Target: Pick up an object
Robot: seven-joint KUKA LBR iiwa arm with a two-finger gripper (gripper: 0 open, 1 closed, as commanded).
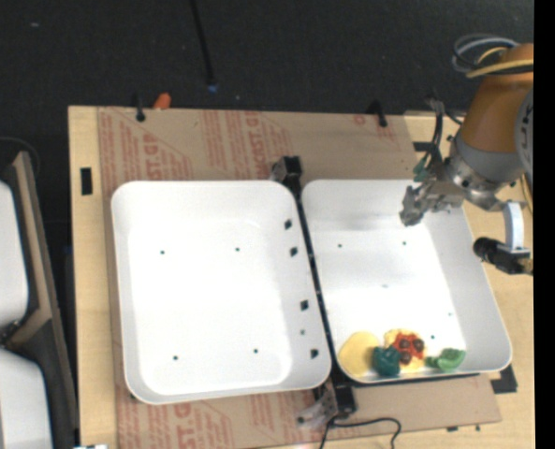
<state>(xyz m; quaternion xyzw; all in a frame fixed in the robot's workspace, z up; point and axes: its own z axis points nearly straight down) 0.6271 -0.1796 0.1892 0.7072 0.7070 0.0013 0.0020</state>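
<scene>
White plastic, shallow and rounded at the corners, makes up the two bins sitting side by side on the cardboard-covered tabletop [211,148]. The left white bin [137,251] and the right white bin [464,279] meet along a seam fitted with small black clips. A small heap of objects lies in the right bin's near corner, against its front wall: a pale yellow round piece [356,352], a teal lumpy toy [386,361] just beside it, a red and orange item [408,343] touching that, and a small green piece [450,356] at the outer end. The grey arm with the orange band [497,110] reaches in from the right, and its tool [412,213] hovers over the far part of the right bin, well apart from the heap. Whether the tool is apart or together cannot be told; nothing is seen in it.
</scene>
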